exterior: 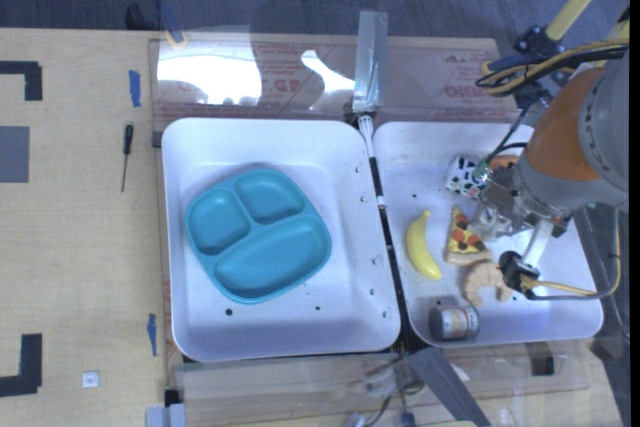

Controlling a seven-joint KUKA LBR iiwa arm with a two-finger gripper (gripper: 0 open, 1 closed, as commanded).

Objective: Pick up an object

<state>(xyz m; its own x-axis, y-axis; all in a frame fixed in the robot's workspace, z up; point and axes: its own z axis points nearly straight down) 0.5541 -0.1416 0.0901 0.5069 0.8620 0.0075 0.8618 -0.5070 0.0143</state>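
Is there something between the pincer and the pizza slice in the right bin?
Nothing visible stands between them. The pincer hangs right next to the pizza slice in the right bin. The banana lies farther left, and the small can lies lower in the view.

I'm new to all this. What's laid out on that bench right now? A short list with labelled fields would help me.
left bin: holds a blue divided plate
right bin: banana, pizza slice toy, black-and-white spotted toy, tan cookie-like piece, metal can lying on its side
arm: reaches in over the right bin
gripper: low above the pizza slice toy; grasp unclear
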